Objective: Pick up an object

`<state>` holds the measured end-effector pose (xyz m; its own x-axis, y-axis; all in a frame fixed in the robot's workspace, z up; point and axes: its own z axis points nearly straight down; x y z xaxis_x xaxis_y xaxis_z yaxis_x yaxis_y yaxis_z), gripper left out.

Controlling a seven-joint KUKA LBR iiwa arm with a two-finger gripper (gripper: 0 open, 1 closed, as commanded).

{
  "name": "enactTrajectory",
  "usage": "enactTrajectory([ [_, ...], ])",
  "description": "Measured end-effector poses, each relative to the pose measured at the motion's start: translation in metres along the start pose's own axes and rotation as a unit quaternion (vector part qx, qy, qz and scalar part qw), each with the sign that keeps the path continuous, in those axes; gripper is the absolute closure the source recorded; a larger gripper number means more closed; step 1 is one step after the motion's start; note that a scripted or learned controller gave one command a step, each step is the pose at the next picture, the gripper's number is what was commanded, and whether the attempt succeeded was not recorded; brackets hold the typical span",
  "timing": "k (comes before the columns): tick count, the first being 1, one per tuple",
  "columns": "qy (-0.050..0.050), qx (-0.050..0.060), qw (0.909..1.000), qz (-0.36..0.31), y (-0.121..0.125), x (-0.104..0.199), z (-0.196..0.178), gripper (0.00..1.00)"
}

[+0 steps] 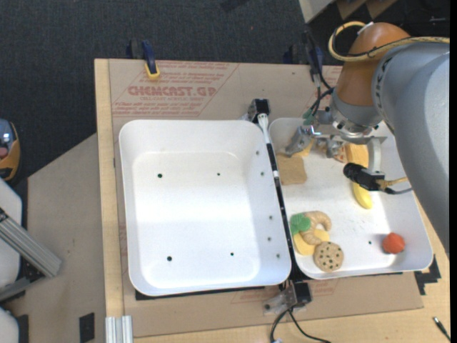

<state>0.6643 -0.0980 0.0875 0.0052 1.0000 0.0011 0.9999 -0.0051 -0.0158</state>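
The bench (178,84) is a brown board printed with red lettering along its far edge. Two shallow white bins lie directly on it, side by side and touching along their inner rims. The left bin (196,206) covers most of the board's middle and near edge. The right bin (414,227) sits toward the right edge, overhanging the near right corner slightly. A yellow-and-blue clamp (150,59) grips the far edge near the far left corner.

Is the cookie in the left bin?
No, the cookie lies in the right bin, near its front edge.
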Motion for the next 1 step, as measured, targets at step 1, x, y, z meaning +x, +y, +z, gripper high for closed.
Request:
enactTrajectory([
  [1,-0.003,0.001,1.0,0.0,-0.0004,-0.0022,-0.0114,1.0],
])
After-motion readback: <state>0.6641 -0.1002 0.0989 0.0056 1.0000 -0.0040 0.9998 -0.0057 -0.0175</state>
